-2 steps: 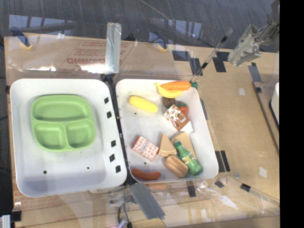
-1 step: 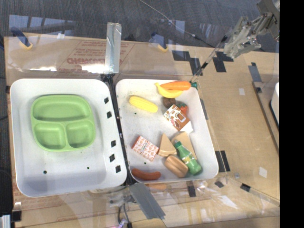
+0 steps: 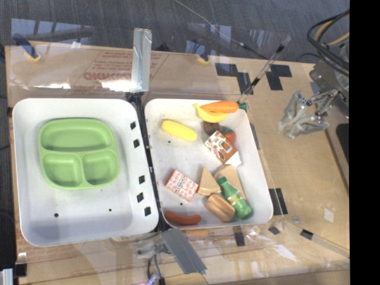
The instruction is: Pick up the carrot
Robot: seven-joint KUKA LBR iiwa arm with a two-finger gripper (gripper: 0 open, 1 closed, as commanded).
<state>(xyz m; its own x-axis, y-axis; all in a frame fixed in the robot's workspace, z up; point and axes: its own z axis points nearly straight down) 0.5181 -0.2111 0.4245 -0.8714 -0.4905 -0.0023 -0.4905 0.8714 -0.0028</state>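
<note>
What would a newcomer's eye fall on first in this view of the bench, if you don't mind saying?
Probably the bright green divided tray, alone in the left bin. Next, the jumble of toy food in the right bin, where the orange carrot lies on a banana at the far corner. The gripper hangs outside the bins, over the bench to the right.

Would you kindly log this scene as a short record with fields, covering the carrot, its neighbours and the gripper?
target: carrot, far corner of right bin
touching target: banana, beneath it
also in right bin: corn cob, green bottle, sausage
left bin: green divided tray
gripper: outside the bins, right of the carrot, holding nothing
</note>
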